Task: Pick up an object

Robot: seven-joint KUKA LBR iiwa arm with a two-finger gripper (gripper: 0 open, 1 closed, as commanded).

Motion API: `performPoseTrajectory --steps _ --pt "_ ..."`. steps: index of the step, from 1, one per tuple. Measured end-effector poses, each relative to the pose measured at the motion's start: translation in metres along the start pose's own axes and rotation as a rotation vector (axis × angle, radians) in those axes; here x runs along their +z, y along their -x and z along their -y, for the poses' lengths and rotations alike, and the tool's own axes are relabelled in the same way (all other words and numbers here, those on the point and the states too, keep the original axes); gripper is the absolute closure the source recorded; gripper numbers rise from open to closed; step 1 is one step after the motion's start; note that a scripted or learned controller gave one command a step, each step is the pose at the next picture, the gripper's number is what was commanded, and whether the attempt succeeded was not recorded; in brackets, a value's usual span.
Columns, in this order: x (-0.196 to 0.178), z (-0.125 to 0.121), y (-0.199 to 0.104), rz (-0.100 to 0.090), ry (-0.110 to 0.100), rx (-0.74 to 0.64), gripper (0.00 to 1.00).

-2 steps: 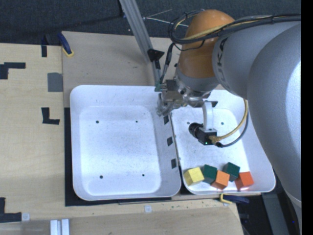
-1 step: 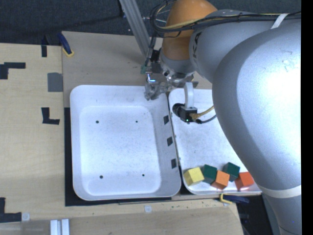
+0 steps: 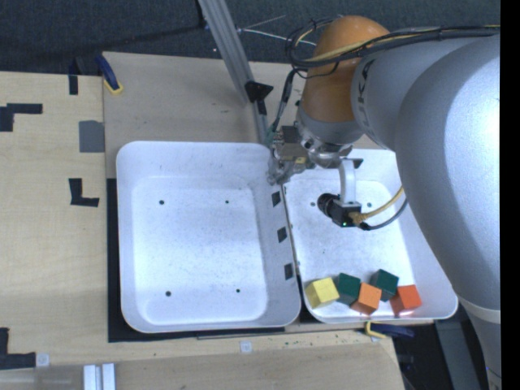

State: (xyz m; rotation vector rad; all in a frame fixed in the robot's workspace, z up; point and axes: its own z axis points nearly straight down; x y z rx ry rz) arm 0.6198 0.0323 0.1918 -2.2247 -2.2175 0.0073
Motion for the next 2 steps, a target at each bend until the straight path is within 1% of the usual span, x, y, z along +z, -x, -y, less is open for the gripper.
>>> performPoseTrajectory --steps 1,2 --pt "-0.027 -0.011 -0.06 -0.006 0.005 -0.011 1.0" --pt "-0.008 0.017 -0.061 -0.001 -0.002 -0.004 1.0"
